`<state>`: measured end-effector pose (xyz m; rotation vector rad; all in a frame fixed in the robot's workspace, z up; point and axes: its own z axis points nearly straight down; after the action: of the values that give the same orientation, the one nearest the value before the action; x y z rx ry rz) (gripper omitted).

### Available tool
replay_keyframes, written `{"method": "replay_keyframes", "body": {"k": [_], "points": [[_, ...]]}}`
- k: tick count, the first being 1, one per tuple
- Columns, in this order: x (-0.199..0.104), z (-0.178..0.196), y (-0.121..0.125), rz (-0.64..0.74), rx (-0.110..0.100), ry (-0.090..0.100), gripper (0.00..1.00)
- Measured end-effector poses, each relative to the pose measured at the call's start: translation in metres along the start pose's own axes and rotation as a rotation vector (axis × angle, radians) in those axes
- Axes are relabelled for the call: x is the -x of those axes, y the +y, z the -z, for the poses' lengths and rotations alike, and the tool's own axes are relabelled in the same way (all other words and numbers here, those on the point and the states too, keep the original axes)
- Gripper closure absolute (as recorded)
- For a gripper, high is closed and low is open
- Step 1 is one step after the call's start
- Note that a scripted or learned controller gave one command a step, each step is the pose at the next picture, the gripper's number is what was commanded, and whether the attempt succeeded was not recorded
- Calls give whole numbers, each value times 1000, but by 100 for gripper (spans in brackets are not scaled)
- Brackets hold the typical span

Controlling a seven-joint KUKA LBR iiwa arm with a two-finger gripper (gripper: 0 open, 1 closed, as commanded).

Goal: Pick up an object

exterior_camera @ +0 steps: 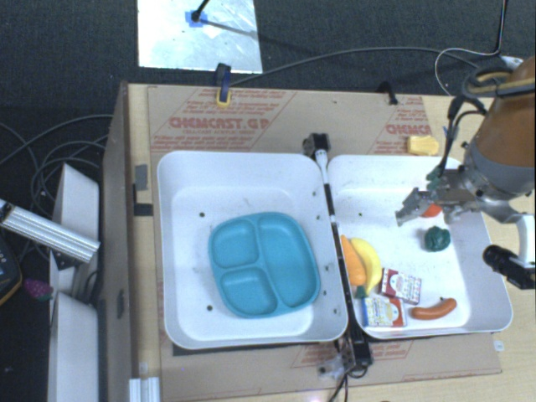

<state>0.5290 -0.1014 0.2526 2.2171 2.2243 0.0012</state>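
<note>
My gripper (432,201) hangs over the upper middle of the right bin (368,182). A small orange-red piece (432,212) shows just under it, partly hidden by the gripper. A dark green broccoli-like piece (436,239) lies just below that on the bin floor. Along the bin's left wall a yellow banana (368,262) rests beside an orange carrot-like piece (354,265). Two small cartons (394,298) sit near the front wall, with a red-orange sausage (433,309) to their right.
The left bin (180,224) holds a blue divided plate (263,263). A yellow block (423,145) lies on the cardboard behind the right bin. A black divider with clips (328,208) runs between the bins.
</note>
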Motion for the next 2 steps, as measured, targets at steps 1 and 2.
{"method": "replay_keyframes", "body": {"k": [1, 2], "points": [[81, 64, 20, -3, 4, -3, 0], [91, -36, 82, 0, -3, 1, 0]]}}
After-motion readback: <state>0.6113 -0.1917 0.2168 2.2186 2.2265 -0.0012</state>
